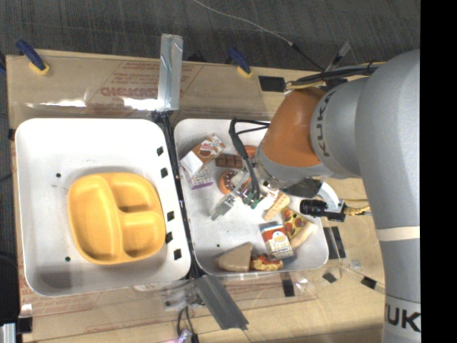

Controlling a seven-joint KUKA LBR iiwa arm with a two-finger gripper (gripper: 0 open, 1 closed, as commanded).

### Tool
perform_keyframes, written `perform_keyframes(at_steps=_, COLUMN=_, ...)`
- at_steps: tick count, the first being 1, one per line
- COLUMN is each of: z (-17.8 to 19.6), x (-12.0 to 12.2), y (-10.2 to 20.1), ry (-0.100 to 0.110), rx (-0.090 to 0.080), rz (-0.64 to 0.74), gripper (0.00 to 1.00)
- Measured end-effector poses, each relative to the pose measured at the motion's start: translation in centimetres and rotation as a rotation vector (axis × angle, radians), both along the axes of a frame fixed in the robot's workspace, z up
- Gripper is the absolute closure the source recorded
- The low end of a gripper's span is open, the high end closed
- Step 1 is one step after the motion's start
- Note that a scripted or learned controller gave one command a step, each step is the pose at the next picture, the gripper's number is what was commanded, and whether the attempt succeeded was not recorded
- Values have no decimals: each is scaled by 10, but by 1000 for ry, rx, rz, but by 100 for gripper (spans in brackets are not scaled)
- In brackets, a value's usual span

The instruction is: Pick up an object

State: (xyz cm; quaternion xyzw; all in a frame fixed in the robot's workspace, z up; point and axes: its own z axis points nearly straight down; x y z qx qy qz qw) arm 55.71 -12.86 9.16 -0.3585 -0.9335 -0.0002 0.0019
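A yellow compartment tray (114,216) lay in the left white bin (43,141). Blue clamps (32,54) gripped the cardboard-covered surface (107,77) along the frame's upper edge.

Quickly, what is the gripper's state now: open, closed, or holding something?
Gripper: cannot be told; it is low over the right bin, among the toy food items.

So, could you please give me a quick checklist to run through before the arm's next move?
1. Gripper is over the right bin, which holds the objects: ok.
2. Object between the gripper's tips: cannot tell.
3. Pickable items nearby, such as the carton and pizza slice: ok.
4. Yellow tray sits in the left bin, away from the arm: ok.
5. Cable looping beside the wrist, snag risk: cannot tell.
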Motion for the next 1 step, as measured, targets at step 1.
perform_keyframes(at_steps=1, z=0, x=-15, y=24, ry=0, rx=-1, rz=-115, gripper=0)
